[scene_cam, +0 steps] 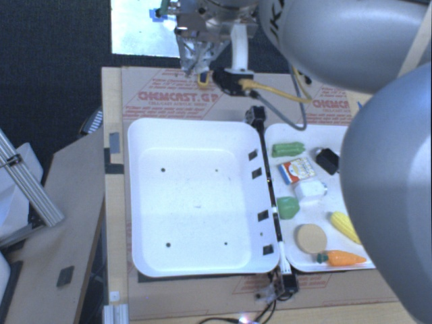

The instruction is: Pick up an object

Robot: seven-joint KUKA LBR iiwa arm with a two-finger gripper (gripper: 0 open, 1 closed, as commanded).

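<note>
While the grey arm (337, 32) crosses the top right of the camera view, its gripper (197, 71) hangs over the far edge of the bench, above a brown cardboard sheet (169, 96) with red lettering. It sits beyond both bins and well apart from every object. The tip narrows to a point at this angle, with a small yellowish patch just beside it. I cannot tell whether the gripper is open or closed, or whether anything is in it. A yellow cable (277, 92) trails from the wrist toward the right.

Below, two shallow white bins lie side by side. The left bin (135, 181) is the larger in view, and its white floor is marked by a few small dark dots. The right bin (307, 137), partly covered by the arm, holds all the objects that could be picked:
- a green pepper-like piece (288, 149) at the far end
- a black block (327, 160) beside the pepper-like piece
- a red, white and blue box (297, 171), nearer the camera
- a white lump (310, 190)
- a green rounded piece (288, 208) against the divider
- a yellow corn cob (344, 227)
- a tan disc (311, 238)
- an orange carrot (341, 258) at the near rim

Judging from this, the task looks barely begun or not yet done. Every object seen rests in the right bin, and none is lifted. What remains is to bring the gripper over the right bin, lower it onto one object, close on it and raise it clear.
</note>
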